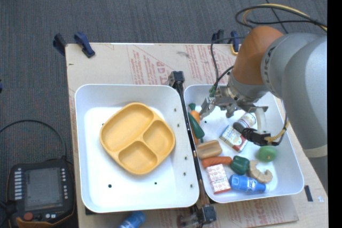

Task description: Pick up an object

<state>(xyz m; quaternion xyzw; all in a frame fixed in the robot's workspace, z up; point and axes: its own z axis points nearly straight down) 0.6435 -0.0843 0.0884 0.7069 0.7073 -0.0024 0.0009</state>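
The end effector (227,107) hangs low over the toys in the right bin (291,168), not holding any. I cannot tell if it is apart or together. Picking up is not done yet.

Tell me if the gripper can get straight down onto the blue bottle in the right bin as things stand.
Probably yes. The blue bottle lies on its side near the right bin's front wall with nothing on top of it. The gripper hangs over the bin's far end. A beige piece and the red-and-white packet crowd its sides.
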